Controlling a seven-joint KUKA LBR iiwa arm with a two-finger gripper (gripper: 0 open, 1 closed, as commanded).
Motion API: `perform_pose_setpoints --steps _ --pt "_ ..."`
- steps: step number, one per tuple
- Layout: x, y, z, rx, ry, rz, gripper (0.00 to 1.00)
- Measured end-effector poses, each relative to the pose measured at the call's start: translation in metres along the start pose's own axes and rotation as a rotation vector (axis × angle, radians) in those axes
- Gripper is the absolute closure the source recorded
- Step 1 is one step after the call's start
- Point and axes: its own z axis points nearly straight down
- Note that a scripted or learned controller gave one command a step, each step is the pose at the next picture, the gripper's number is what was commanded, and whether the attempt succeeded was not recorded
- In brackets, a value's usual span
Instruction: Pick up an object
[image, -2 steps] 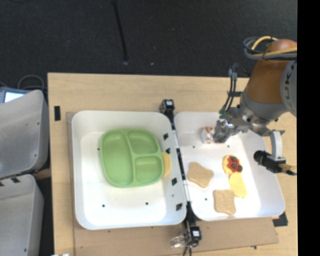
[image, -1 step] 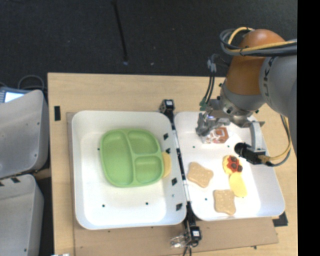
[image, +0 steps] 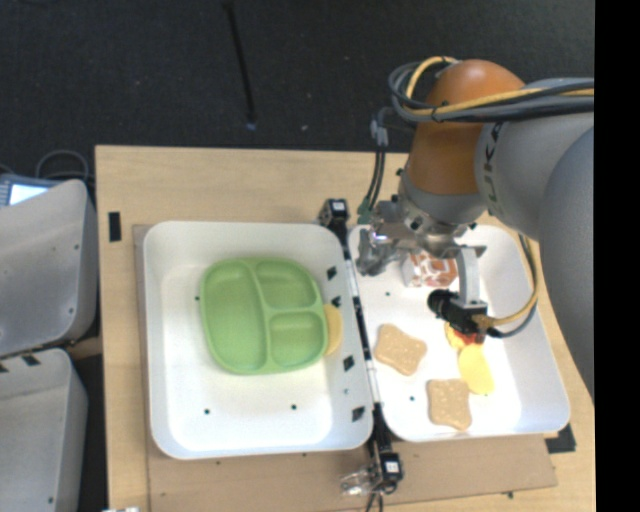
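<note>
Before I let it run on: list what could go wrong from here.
1. The gripper hangs low over the right bin, close to the divider; it might clip that.
2. The reddish item under it is mostly hidden, so a grasp may miss.
3. The yellow piece lies beside the cable; it might get dragged.

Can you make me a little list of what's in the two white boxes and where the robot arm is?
left bin: green divided tray, with something yellow peeking out at its right edge
right bin: two tan toast-like pieces, a yellow piece, a reddish-white item
arm: over the right bin's far end
gripper: right over the reddish-white item
holding anything: cannot tell
</note>
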Motion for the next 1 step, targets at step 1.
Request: perform_pose_setpoints --steps 1 --pt "0.0503 0.0141 0.0079 -0.001 -0.001 0.000 1.00"
